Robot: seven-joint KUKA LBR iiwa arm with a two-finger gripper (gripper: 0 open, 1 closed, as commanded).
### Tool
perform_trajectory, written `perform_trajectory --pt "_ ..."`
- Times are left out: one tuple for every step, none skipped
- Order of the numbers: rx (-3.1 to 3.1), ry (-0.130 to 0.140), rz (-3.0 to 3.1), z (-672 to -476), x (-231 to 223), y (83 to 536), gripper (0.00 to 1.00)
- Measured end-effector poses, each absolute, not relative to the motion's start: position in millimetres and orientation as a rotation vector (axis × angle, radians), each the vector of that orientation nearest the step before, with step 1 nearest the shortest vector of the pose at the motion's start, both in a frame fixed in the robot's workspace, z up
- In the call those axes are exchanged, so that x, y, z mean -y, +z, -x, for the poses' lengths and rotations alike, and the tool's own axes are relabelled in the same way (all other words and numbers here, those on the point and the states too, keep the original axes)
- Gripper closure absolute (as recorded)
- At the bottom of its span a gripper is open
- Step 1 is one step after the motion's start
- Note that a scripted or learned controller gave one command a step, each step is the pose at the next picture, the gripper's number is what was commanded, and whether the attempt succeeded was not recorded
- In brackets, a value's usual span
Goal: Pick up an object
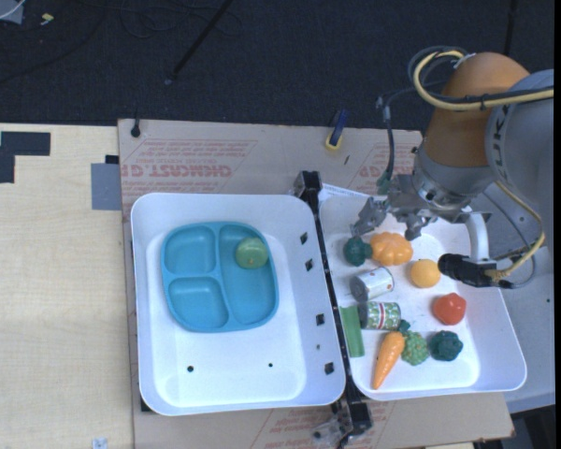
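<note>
My gripper (394, 224) hangs over the back of the right bin (494, 368), open, its two grey fingers (366, 217) spread apart with nothing between them. Just in front of and below it lies an orange squash (391, 248), and a small dark green vegetable (356, 250) sits beside that on the left. Further forward are a yellow lemon (424, 272), a red tomato (448, 308), a silver can (373, 282), a labelled can (381, 315), a carrot (387, 357) and two broccoli pieces (414, 348).
The left bin (168, 363) holds a blue divided plate (201, 297) with a green ball (251, 253) in its back right compartment. A green stick (352, 330) lies along the right bin's left wall. The arm and its cables (477, 269) overhang the right bin's back right.
</note>
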State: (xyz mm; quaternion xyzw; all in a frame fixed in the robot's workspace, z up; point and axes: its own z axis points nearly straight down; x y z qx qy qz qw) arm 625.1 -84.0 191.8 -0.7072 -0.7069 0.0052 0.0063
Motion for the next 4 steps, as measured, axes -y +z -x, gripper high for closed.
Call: perform_trajectory --pt "2.222 0.001 2.220 -628.3 84.2 200.7 0.00" --pt "2.219 0.008 2.216 -626.2 90.1 154.3 0.00" --pt "2.223 0.005 2.213 -635.3 88.5 97.5 0.00" --pt "2.222 0.005 2.216 -634.8 87.7 86.8 0.00"
